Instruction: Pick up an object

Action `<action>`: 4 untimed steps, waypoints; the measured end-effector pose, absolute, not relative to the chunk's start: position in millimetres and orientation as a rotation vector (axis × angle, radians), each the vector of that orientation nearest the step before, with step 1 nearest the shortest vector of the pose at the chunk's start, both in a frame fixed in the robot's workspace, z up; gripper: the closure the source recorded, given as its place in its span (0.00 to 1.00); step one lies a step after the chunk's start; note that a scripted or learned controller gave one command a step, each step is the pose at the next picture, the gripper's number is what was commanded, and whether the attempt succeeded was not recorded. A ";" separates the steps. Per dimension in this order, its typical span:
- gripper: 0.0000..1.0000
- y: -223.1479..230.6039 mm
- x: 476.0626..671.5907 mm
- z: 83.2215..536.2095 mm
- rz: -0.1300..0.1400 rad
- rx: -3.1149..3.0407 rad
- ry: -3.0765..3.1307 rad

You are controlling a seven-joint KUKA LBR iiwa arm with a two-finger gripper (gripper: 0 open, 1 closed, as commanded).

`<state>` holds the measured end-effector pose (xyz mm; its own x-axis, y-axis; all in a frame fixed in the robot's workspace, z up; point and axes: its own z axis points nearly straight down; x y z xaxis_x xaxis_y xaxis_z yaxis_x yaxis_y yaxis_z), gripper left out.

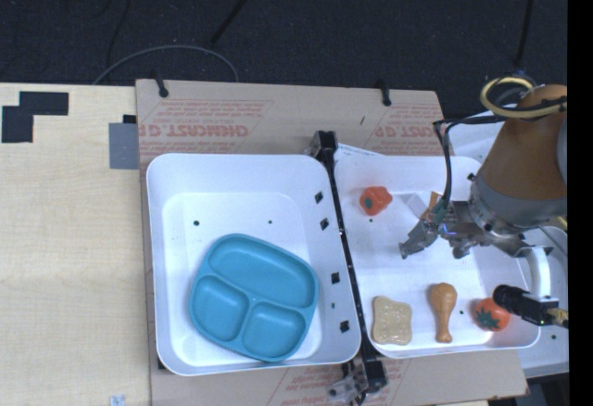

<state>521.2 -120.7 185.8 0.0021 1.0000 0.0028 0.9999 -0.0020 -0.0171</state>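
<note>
Gripper (434, 242) hanging low in the right bin (408, 182), fingers spread, grasping nothing. Nearest pick: drumstick (444, 309), just below the gripper, long axis running toward and away from it. Toast (392, 320) just left of the drumstick.

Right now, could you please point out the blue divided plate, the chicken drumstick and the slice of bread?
blue divided plate (252, 296): camera view, on the central ridge between its compartments.
chicken drumstick (443, 299): camera view, on its meaty upper end.
slice of bread (392, 321): camera view, at its middle.
</note>
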 end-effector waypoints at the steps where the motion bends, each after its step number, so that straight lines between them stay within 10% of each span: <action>1: 0.00 -120.7 524.1 193.1 0.003 -2.218 -2.219; 3: 0.00 -113.0 522.7 85.5 0.004 -2.219 -2.218; 4: 1.00 -114.7 523.7 98.4 0.001 -2.227 -2.213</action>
<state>523.7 -114.7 98.4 0.0064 1.0000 0.0009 1.0000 -0.0064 -0.0018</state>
